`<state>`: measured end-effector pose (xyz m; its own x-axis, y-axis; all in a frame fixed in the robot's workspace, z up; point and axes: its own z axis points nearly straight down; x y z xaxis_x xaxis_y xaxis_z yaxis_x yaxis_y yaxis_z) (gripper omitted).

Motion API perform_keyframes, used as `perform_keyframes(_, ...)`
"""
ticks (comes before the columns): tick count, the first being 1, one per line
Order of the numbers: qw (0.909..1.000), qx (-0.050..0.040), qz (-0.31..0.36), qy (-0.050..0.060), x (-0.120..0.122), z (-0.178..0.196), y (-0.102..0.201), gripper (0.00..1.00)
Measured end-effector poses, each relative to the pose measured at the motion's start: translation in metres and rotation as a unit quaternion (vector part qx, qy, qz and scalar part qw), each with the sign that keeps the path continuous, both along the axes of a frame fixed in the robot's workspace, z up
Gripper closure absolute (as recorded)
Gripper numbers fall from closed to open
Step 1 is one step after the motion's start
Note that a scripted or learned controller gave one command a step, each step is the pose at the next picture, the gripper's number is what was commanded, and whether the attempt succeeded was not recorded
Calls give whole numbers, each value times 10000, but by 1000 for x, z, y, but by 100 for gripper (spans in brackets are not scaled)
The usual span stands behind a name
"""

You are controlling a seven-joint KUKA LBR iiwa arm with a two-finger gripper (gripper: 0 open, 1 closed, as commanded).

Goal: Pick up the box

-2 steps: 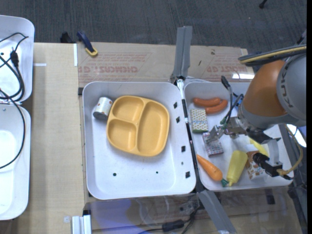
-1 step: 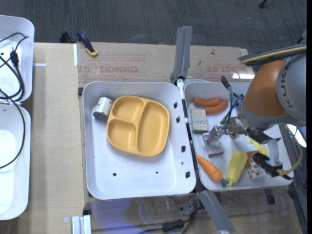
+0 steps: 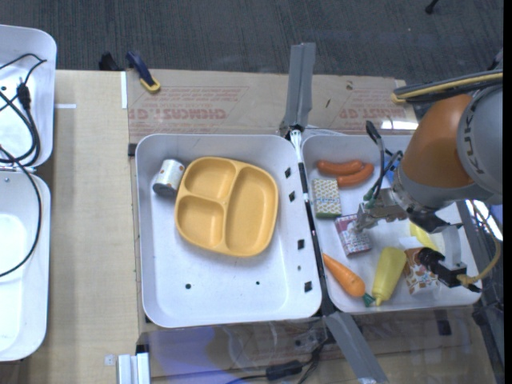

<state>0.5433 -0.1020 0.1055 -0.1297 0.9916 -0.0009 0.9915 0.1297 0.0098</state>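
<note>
Camera view looks down on 2 shallow white bins set side by side on the desk point(image 3: 88, 214). The left bin point(image 3: 160, 294) holds a yellow divided plate point(image 3: 227, 206) with 3 compartments, and a small grey can point(image 3: 167, 177) lies on its side just beside the plate's upper left edge.

The right bin point(image 3: 352, 304) holds the box point(image 3: 353, 235), a small flat pink and white pack lying near the bin's middle. Above it and slightly left lies a green patterned sponge point(image 3: 326, 196), and above that a red sausage point(image 3: 346, 170). Below the box, a carrot point(image 3: 346, 275) lies at a slant beside a yellow bottle point(image 3: 388, 272), and a small printed carton point(image 3: 420, 274) sits at the bottle's right.

The arm point(image 3: 448, 146), grey with an orange band, reaches in from the right. Its jaws point(image 3: 370, 214) hang just over the box's upper right corner, close to touching it. Whether they are released or clenched, I cannot tell; the wrist hides the tips. The box lies flat on the bin floor.
</note>
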Motion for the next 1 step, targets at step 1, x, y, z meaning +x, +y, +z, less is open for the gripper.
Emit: perform_keyframes(1, 10000, 1, 1, 5, 0, 0, 0, 0)
